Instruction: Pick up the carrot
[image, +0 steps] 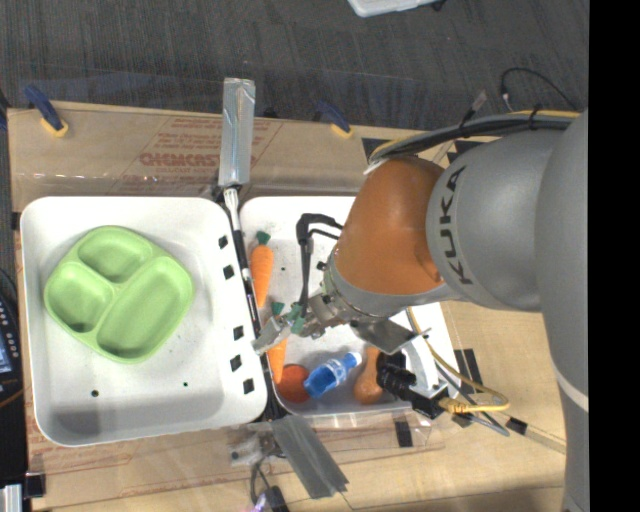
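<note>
Landmark: the divider (243, 300) where the two bins meet.
Carrot (262, 275): in the right bin (300, 215), just right of the divider, leafy end away from the camera.
Carrot axis: runs along the divider, nearly parallel to it.
Pincer (285, 325): low over the right bin, just right of the divider, near the carrot's tip end.
Pincer state: cannot tell; wrist and clutter blur the tips.
Key relation: the carrot lies up the divider from the pincer, away from the camera, close by.
Judgement: the grasp would want closing across the carrot's width, not along it.
Neighbours: tomato (293, 379) and blue bottle (332, 373), right of the divider, nearer the camera.
Tray (120, 293): green, well left of the divider.
</note>
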